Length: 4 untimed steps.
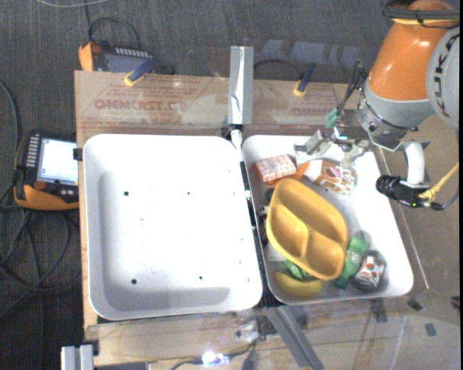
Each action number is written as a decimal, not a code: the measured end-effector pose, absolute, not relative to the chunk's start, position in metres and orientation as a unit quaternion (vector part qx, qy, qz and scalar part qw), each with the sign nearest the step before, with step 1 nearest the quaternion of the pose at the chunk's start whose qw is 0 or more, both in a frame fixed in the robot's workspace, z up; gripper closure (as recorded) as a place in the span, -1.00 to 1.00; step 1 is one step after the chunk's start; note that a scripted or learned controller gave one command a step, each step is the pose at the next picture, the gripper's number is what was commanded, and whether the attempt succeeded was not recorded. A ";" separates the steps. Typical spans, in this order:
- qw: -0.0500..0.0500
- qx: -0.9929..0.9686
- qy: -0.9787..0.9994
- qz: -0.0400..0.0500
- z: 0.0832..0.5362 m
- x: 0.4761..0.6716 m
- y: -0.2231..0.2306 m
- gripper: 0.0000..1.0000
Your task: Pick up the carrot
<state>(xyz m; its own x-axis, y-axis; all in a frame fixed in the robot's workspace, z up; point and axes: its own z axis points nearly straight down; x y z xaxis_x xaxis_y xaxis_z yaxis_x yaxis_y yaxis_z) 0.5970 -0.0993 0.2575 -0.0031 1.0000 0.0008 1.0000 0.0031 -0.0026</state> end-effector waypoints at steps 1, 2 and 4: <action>0.003 -0.705 -0.709 0.001 0.266 0.597 -0.098 1.00; 0.001 -0.695 -0.719 0.000 0.307 0.569 -0.074 1.00; 0.001 -0.812 -0.583 0.004 0.309 0.565 -0.121 1.00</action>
